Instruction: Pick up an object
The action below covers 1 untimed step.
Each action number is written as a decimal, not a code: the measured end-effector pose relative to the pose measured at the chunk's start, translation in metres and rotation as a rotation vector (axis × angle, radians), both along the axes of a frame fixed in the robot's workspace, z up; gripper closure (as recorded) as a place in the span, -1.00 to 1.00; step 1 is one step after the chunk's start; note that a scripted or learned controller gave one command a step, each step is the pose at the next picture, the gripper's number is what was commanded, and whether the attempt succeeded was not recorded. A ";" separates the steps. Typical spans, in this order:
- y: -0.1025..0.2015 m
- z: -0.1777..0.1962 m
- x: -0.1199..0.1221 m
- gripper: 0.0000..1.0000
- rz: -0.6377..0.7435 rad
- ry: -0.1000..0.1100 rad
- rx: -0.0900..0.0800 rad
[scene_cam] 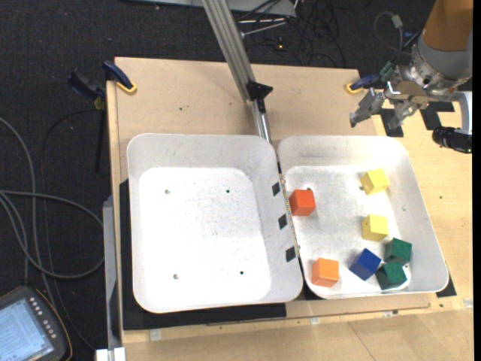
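No text, label or number is legible anywhere (nothing sharp enough to read).

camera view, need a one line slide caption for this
Open gripper poised above the right bin's far rim; two orange, two yellow, two green and one blue block inside.

Seven small cubes and two shallow white plastic bins on the bench.

The cubes, all in the right bin [421, 201], are two orange ones [302, 201] [325, 271], two yellow ones [374, 180] [375, 226], two dark green ones [399, 250] [391, 276] and one blue one [366, 264]. The second bin [143, 224] stands at the left. Two blue clamps with yellow tips [119, 77] [359, 84] sit at the far corners of the bench.
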State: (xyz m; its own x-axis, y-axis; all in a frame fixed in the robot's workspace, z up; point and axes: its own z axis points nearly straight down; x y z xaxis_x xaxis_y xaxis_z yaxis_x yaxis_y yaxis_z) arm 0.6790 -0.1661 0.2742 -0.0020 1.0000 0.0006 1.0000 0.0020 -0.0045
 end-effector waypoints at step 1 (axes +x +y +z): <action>0.000 0.004 0.001 -1.00 0.002 -0.005 -0.002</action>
State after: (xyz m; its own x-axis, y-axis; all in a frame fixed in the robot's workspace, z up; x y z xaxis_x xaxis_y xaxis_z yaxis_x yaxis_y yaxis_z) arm 0.6798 -0.1658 0.2777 -0.0040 1.0000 -0.0012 1.0000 0.0040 0.0000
